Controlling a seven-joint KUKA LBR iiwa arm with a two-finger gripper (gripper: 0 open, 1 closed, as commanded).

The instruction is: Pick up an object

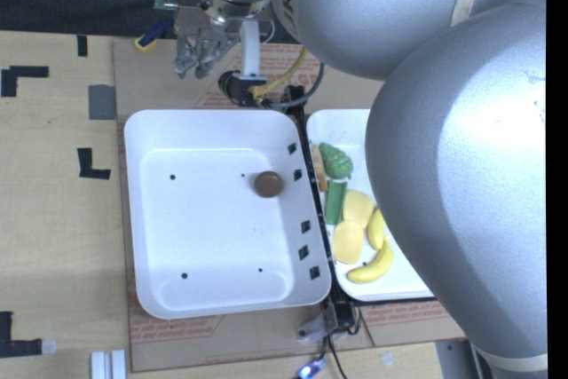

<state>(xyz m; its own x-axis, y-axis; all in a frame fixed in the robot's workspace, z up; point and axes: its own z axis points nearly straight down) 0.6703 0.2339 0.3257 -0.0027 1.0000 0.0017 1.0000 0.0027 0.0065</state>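
White plastic marks the scene's anchor: the left bin (142, 191), whose floor carries a single small brown disc (269, 184) lying near its right wall, roughly halfway along that wall. Beyond that wall, the right bin (355, 122) holds a green vegetable-shaped toy (335, 162), two pale yellow rounded pieces (353, 222) and a banana (373, 266), all crowded close to the divide. The gripper (217, 44) hangs above the cardboard just past the left bin's far rim, nothing visible between its fingers; whether they are spread or pressed together I cannot tell from this angle. The likeliest failure, as I judge it, is a descent beside the disc: it is low and flat, so fingers may close over it or nudge it into the wall. That wall also limits clearance on one side, while the remaining left bin floor offers wide open room for approach. The bulky arm (461, 146) overhangs the right bin, masking its far side.
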